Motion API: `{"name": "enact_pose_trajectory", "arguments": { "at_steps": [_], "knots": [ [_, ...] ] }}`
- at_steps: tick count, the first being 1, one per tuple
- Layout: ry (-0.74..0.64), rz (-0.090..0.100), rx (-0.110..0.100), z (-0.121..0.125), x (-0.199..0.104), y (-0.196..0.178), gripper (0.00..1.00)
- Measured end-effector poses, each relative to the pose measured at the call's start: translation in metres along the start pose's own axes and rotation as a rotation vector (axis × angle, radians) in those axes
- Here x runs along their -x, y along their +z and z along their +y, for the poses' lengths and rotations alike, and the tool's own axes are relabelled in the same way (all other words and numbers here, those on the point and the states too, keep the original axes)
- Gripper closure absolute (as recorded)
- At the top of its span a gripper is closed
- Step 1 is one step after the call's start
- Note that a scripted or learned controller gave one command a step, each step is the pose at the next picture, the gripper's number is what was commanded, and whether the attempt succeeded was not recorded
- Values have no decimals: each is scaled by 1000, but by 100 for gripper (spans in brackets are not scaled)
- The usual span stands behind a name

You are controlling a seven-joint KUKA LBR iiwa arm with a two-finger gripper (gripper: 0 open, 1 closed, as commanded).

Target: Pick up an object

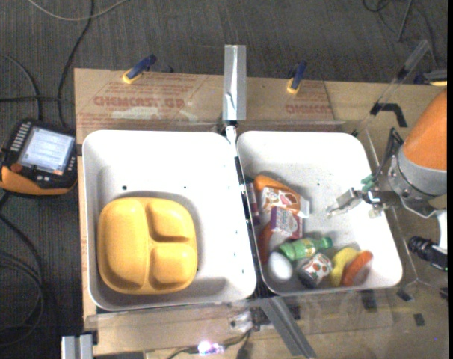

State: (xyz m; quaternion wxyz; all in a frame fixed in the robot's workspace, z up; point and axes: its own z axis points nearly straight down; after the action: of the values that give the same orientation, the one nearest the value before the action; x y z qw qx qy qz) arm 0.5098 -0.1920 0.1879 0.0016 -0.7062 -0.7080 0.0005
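Down in the right bin (361, 152), a heap of small things lies toward the near left corner: a carrot (265, 181), two snack packets (280, 199) against the divider, a green bottle (305, 245), a white egg (280, 268), a small can (314, 269), a banana (341, 262) and something orange-red (357, 268) beside it. Just right of the packets the gripper (339, 204) hangs over bare bin floor with its thin fingers spread apart and nothing between them. Over in the left bin (92, 155) sits a yellow divided plate (147, 242). Left of the bench rests a handheld controller (39, 155).
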Motion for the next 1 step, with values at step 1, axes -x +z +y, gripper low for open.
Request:
{"name": "enact_pose_trajectory", "arguments": {
  "at_steps": [1],
  "knots": [
    [13,-1,2,20,-15,94,0]
  ]
}}
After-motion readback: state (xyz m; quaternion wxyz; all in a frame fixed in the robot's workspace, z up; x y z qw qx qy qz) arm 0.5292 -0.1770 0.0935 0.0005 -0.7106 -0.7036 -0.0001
